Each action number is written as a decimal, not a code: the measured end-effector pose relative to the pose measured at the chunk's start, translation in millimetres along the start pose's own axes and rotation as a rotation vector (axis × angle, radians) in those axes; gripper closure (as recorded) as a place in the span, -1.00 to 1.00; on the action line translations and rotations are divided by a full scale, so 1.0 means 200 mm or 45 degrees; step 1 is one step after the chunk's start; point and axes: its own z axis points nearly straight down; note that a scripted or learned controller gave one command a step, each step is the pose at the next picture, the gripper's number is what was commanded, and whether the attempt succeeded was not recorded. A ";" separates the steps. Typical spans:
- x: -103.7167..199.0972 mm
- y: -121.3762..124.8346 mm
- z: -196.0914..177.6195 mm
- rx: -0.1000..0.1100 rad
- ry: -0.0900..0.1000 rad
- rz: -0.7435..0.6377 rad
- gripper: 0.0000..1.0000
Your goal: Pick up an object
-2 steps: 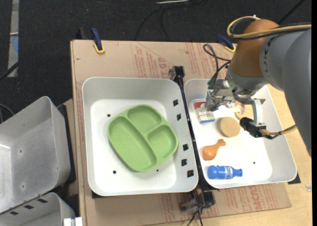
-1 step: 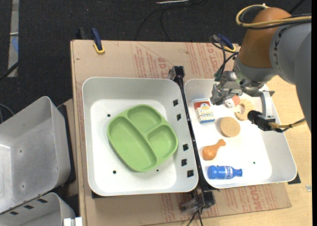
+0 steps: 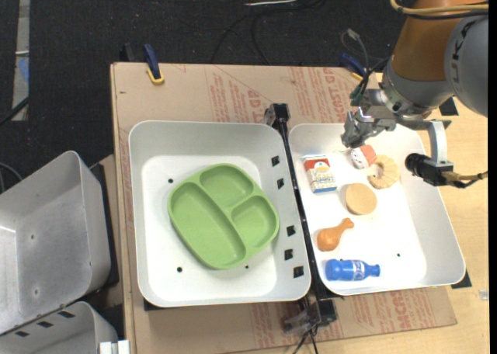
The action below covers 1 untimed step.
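A: Which colours mark the left bin [image 3: 147,189] and its contents?

B: The bin is white; the divided plate [image 3: 224,215] in it is light green, plain, without pattern.

A: And the right bin [image 3: 435,244]?

B: Also white. It carries a blue bottle [image 3: 351,269] with a white label, an orange drumstick [image 3: 335,234], a tan disc [image 3: 360,199], a pale beige ring-shaped piece [image 3: 384,172], and a red-and-white carton [image 3: 319,173].

A: The arm [image 3: 439,42]?

B: Grey, with an orange band. The bench [image 3: 210,88] is light brown with faint red lettering; black clips [image 3: 281,162] line the seam between the bins.
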 end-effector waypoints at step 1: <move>0.00 0.00 -0.07 0.006 0.001 0.000 1.00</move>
